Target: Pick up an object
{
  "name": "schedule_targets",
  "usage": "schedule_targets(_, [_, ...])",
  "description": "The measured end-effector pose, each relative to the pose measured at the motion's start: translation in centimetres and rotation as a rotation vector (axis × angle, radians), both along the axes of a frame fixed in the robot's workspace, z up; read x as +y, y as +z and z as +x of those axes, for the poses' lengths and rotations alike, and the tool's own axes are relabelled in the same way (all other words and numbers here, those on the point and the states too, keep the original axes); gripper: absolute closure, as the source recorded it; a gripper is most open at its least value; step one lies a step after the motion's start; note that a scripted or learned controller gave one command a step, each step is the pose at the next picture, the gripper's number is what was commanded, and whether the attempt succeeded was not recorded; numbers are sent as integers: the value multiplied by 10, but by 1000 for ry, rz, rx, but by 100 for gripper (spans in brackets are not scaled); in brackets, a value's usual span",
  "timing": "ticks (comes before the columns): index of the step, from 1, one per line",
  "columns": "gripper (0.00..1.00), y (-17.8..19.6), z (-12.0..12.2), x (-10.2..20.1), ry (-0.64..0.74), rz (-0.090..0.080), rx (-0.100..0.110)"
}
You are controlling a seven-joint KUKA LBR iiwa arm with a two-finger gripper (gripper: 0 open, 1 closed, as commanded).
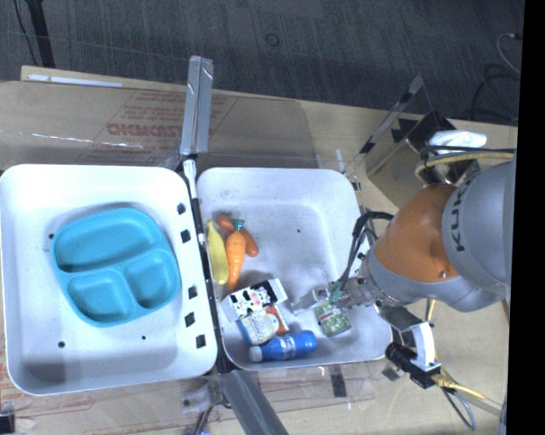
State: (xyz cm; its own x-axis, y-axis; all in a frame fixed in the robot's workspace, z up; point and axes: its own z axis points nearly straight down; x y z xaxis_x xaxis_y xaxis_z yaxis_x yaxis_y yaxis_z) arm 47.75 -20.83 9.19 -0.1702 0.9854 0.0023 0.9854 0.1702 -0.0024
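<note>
Two white bins (37,247) on bench (78,122)

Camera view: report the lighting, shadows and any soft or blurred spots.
Camera view: even overhead light; the two shallow white bins glare near-white, losing surface detail; a soft shadow lies under the blue divided plastic tray; the small green-patterned object beside the two-finger gripper looks soft, its print unreadable; the grey arm's orange band is crisp.

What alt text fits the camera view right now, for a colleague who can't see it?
The grey arm's gripper hangs low over a small green packet in the right white bin, near a blue bottle, carrot and banana. The left bin holds a blue divided tray.
</note>
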Motion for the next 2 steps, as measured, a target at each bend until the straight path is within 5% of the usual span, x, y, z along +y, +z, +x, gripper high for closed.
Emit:
schedule_targets(1, [100, 10, 1, -1, 4, -1, -1])
schedule_targets(2, [100, 132, 57, 37, 105, -2, -3])
